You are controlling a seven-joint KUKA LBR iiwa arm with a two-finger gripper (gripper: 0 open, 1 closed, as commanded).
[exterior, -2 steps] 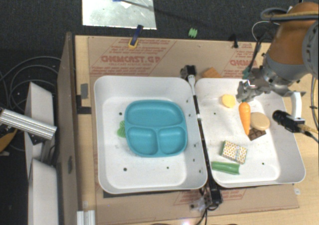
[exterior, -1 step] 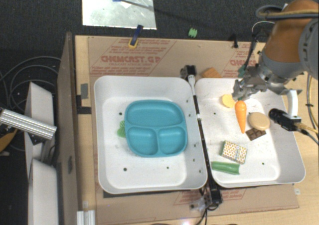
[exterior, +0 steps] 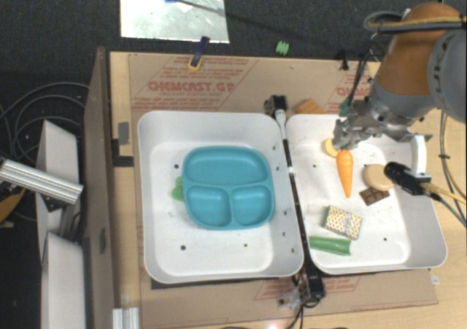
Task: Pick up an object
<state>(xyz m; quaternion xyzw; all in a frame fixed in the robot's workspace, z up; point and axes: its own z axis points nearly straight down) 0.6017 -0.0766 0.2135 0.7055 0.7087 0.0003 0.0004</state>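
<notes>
Gripper (exterior: pixel 344 141), finger state impossible to tell, hovers by one carrot (exterior: pixel 345 172); one blue tray (exterior: pixel 228 186) fills the left bin (exterior: pixel 157 196)

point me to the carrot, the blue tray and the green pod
carrot (exterior: pixel 345 171): camera view, mid-body.
blue tray (exterior: pixel 227 185): camera view, ridge between its compartments.
green pod (exterior: pixel 330 245): camera view, middle of its length.

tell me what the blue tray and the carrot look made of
Blue tray: likely moulded plastic, matte with a soft sheen, smooth rounded compartments. Carrot: apparently a plastic toy, uniformly orange and smooth; it could be rubber.
</notes>
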